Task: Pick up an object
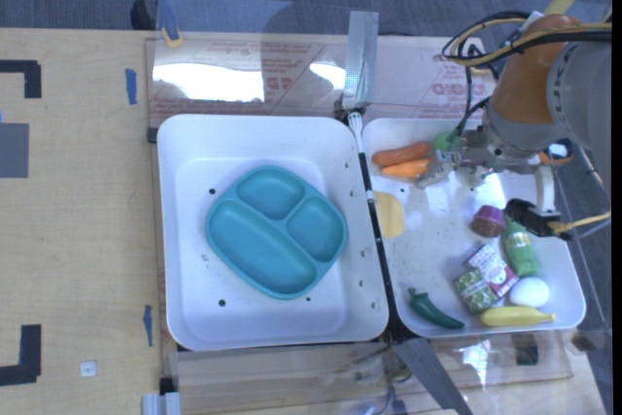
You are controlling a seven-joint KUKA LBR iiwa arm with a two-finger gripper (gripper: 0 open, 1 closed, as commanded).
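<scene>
My gripper [451,164] hangs low over the back of the right bin [428,243], just right of two orange carrots [401,155] lying side by side, and it looks close to their green tops. The arm's wrist with its orange band [525,83] rises behind it and hides the bin's back right corner. Other things lie loose in this bin: a pale yellow piece [390,214], a purple vegetable [489,222], a green bottle [521,251], a green and white carton [484,279], a white egg [530,292], a banana [517,316] and a dark green pepper [434,309].
The left bin [180,209] holds a teal divided plate [276,230]. A low ridge where the two rims meet [374,238] separates the bins. Clear plastic sheeting [253,63] stands behind the bins. Cables [486,39] loop above the wrist.
</scene>
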